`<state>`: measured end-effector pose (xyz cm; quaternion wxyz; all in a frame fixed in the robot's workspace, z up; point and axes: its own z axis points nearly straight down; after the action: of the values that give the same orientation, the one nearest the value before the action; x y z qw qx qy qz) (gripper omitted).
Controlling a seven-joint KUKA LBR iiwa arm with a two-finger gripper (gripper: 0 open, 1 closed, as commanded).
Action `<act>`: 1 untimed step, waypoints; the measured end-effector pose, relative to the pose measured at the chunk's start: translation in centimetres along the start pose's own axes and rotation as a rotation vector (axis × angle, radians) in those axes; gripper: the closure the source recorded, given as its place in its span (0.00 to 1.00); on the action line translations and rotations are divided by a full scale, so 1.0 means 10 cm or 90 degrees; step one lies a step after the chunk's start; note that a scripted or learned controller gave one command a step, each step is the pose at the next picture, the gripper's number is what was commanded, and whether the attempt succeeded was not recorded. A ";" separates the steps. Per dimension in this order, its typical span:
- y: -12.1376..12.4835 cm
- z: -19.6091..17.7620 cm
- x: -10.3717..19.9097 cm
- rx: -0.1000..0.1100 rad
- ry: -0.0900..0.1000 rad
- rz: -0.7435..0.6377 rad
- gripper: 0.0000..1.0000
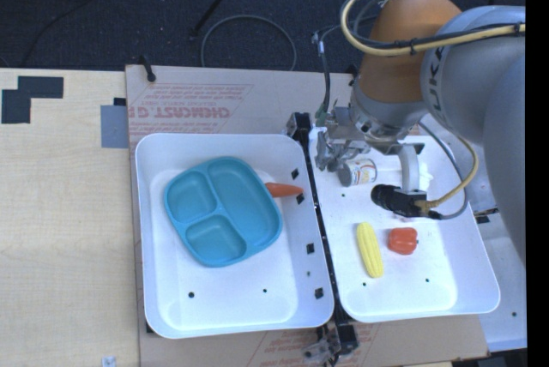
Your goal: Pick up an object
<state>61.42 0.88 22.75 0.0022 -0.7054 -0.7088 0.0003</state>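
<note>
Right bin: corn, red pepper, small can at far edge. Gripper low beside can; grip state: cannot tell. Left bin: blue tray, carrot touching it.

Divided tray is sitting in the left bin, toward its far side, a carrot lying at the tray's right edge. In the right bin, corn is lying mid-floor, a pepper just right of it.
</note>
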 end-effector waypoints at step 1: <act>-0.03 -0.09 0.54 -0.001 0.000 0.000 1.00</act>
<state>61.09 6.25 23.68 0.0014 -0.7052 -0.7090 -0.0001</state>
